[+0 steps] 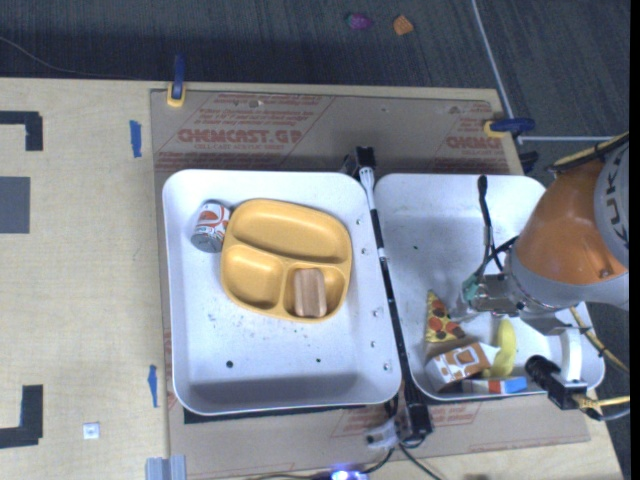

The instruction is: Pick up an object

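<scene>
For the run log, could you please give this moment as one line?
arm: over right bin | gripper: above banana, pizza slice | left bin: yellow tray, can

We see even, bright overhead light, mild glare on the white bins point(190, 368), and slightly soft focus.

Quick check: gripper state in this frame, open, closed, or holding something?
Gripper: cannot be told; it hangs over the right bin above the banana, fingers hidden from this angle.
</scene>
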You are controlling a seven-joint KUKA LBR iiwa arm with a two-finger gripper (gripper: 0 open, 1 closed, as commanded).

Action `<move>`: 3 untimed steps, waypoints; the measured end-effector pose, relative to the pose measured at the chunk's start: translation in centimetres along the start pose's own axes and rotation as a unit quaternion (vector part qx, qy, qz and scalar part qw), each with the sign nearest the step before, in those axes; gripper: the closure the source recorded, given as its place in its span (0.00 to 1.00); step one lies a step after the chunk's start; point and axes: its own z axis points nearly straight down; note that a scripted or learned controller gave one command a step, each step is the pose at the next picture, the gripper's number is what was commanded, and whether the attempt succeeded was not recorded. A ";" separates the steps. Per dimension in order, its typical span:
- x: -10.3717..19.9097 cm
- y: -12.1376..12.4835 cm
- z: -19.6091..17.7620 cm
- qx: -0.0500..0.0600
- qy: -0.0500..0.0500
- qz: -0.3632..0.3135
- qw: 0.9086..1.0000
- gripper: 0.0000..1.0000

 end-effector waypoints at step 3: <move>0.3 -0.4 1.1 0.006 0.002 0.000 1.000 1.00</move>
